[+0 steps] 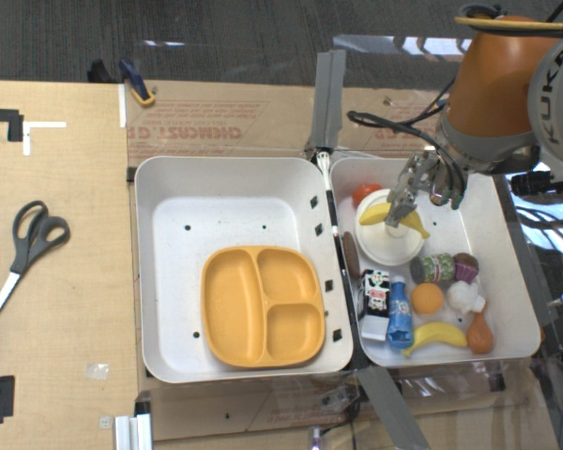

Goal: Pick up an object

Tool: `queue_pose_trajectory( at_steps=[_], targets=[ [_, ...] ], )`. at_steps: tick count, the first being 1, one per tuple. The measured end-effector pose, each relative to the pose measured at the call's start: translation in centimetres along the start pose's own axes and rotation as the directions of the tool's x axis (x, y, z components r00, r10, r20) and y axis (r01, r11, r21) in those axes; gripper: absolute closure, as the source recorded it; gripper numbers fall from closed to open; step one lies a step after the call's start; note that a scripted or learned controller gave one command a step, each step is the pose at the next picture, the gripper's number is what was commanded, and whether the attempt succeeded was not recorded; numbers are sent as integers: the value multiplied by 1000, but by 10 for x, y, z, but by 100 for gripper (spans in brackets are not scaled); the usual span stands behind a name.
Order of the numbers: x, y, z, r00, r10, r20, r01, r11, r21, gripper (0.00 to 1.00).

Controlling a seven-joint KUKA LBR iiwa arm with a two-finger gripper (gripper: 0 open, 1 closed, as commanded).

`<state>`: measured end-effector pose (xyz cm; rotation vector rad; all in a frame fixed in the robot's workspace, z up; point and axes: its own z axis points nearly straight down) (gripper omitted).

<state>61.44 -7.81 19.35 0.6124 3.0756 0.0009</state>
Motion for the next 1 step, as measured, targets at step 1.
queue_pose_trajectory(
  at_steps=[1],
  targets=[
    [-15,48,-72,996,-94,-1,94,996,0,100]
  ],
)
